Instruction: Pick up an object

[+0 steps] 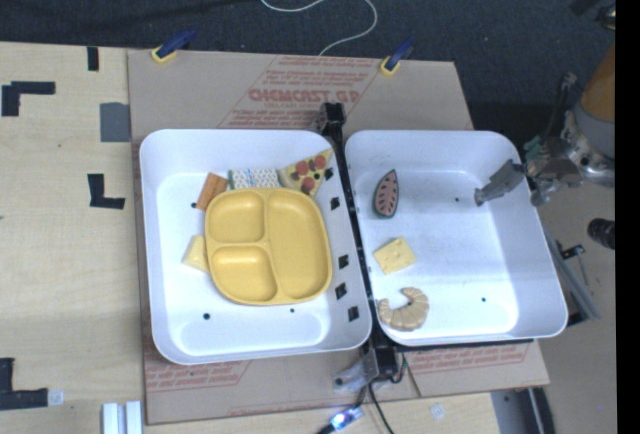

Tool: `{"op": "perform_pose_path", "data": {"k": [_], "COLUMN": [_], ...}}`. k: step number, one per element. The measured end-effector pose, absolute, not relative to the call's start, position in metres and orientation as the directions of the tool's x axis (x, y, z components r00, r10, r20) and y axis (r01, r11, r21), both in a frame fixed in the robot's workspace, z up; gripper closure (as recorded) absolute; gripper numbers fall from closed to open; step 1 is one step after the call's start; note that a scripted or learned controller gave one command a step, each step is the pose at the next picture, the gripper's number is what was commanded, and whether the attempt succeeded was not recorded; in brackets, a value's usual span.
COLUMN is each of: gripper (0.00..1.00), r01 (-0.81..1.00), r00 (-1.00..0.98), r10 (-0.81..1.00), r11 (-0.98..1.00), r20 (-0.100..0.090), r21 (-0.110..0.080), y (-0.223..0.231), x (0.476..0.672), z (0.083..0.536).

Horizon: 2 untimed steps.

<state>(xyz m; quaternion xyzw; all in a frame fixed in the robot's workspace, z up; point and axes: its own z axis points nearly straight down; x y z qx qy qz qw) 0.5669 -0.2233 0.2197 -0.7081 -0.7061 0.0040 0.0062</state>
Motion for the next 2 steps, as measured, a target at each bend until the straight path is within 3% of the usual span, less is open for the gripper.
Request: {"op": "perform_pose_path", "data": {"k": [1,2], "gripper": [0.00,0.00], "r01": [1.000,1.000], "r00": [-0.001,-0.001], "r10": [1.000,1.000], "r11": [0.001,0.001], "r20": [0.000,0.000], "r21": [-0.002,-0.005], "y": [-0.223,-0.223], "x": [0.570,0.562], "z": [0.228,0.181]}}
